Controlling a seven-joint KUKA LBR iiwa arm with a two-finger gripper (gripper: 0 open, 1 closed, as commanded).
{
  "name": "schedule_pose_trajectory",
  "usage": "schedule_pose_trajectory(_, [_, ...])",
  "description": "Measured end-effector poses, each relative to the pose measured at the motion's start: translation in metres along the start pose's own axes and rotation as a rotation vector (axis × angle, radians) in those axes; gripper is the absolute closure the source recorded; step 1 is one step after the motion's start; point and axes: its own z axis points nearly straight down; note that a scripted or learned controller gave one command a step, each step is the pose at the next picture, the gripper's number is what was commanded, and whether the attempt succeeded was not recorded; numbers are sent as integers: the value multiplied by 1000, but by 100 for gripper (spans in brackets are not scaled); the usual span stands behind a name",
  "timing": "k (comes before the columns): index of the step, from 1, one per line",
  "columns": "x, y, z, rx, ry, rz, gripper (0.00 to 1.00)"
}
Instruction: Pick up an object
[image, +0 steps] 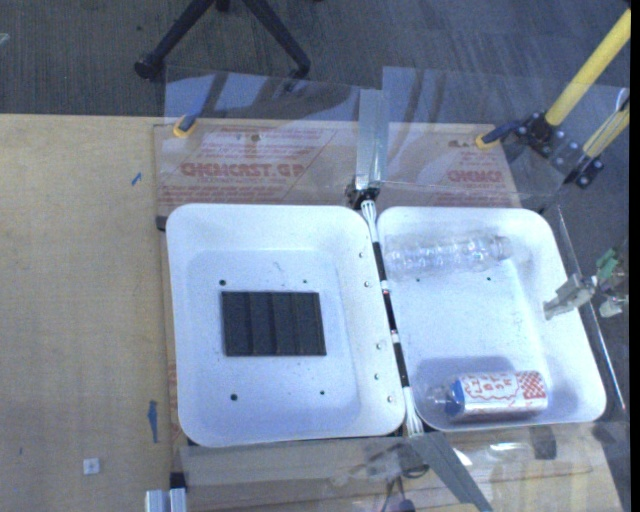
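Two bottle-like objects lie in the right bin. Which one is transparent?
The clear plastic bottle at the far end of the right bin is transparent. The other, the tube with a red-and-white label, lies at the near end and is opaque.

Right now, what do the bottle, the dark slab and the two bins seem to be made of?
Bottle: clear thin plastic, probably; the bin floor shows through it. Dark slab: matte black, grooved, perhaps rubber or foam. Left bin and right bin: white plastic, likely moulded; rounded corners, slight sheen.

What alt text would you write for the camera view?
Two white bins sit side by side on a bench: the left bin holds a dark ridged pad, the right bin a clear plastic bottle and a red-and-white tube.
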Motion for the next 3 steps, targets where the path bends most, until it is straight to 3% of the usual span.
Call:
schedule_pose_trajectory(1, [-6, -7, 129, 3, 6, 88, 0])
schedule_pose_trajectory(2, [22, -9, 157, -6, -3, -344, 0])
schedule_pose_trajectory(3, [-4, 12, 148, 1, 10, 47, 0])
